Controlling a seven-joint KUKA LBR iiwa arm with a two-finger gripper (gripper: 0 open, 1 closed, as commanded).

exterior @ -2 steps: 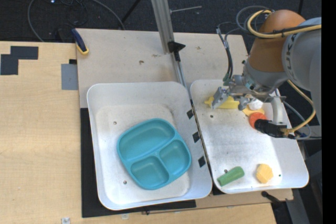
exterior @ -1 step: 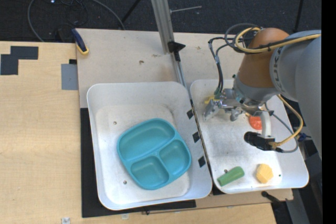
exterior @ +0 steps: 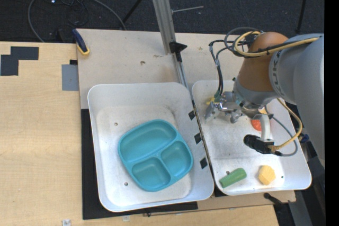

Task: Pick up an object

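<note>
Nearest the camera, by the front rim of the right-hand shallow white bin (exterior: 225, 148): a stubby green cylinder, plastic by the look (exterior: 233, 177). Long axis slanted across the bin, left end nearer the front rim, right end a little farther back. Just to its right and apart from it: a small yellow chunk with blunt corners (exterior: 266, 174). Both well apart from the two-finger gripper (exterior: 223, 108), straight toward the front rim from it.

Across the divide, at about the same depth, in the left-hand shallow white bin (exterior: 106, 114): a teal three-compartment plastic plate (exterior: 154, 154), lying flat and well apart from the gripper.

Farther back in the right bin: a small orange object (exterior: 256, 124), partly hidden behind the robot's own hardware, shape unclear. Closest of all to the gripper, just beside it on the view's right.

Farther still: the gripper itself, low over the back left part of the right bin, close to the wall shared with the left bin. Open or closed: impossible to tell from this slant. Nothing seen held in it.

Judged likely next: a short shift rightward for the orange piece, or a longer travel toward the front rim for the green cylinder, with the jaws set across its slanted axis.
</note>
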